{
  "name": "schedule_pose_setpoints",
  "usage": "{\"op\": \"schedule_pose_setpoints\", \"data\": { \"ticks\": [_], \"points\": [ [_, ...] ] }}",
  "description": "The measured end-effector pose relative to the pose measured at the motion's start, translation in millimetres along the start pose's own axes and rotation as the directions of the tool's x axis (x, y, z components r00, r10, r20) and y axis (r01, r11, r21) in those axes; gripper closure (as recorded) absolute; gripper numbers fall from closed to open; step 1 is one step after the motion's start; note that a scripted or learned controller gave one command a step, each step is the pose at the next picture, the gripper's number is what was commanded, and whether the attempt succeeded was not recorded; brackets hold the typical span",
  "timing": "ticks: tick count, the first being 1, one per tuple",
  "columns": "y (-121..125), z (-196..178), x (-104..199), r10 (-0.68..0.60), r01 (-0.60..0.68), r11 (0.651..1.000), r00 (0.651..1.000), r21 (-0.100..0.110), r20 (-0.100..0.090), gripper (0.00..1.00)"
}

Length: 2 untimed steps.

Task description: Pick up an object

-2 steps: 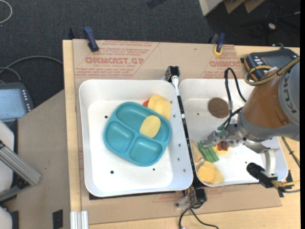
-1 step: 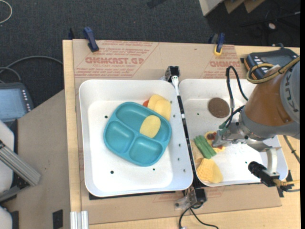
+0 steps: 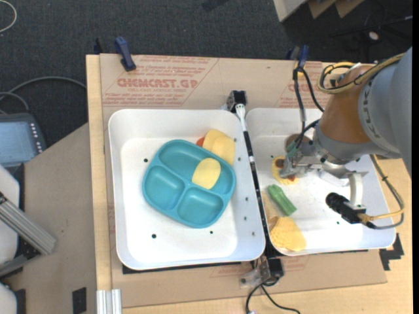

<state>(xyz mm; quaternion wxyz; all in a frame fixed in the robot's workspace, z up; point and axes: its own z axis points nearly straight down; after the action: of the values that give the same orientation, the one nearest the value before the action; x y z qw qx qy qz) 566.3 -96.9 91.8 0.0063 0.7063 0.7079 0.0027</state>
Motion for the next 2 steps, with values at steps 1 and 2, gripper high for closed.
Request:
{"op": "schedule_pose_setpoints", "data": {
  "ticks": [1,2],
  "points": [
    [0.1,-12.3,-0.6,0.002,-0.002,1.0,1.0,-0.006,0.001,1.0],
    [0.2,-21.6,-0.5,0.001,-0.001,1.0,1.0,-0.007,0.002,1.0]
  ]
}}
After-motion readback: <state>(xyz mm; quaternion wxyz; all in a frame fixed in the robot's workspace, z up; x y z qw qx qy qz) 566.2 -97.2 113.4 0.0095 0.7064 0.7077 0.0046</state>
